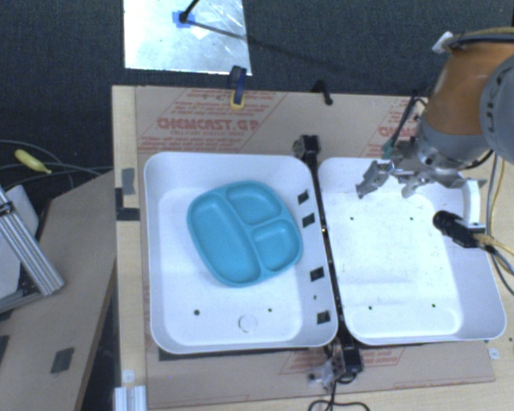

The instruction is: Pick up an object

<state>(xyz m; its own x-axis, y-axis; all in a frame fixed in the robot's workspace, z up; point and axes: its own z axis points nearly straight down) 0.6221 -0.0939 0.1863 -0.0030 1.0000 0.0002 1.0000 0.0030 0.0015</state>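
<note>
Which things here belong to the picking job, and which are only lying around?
For the job:
- blue divided plate in the left bin
- claw, above the right bin

Lying about:
- foil sheet behind the bench
- yellow clip on the cardboard
- yellow object, far left

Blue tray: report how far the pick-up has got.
Done: nothing; the blue tray lies flat in the left bin. In hand: nothing; the hand hangs open over the right bin, apart from the tray. Left: reach across, grasp, lift.

bench (206, 114): cardboard-covered | left bin (167, 229) and right bin (411, 315) side by side, touching
</note>
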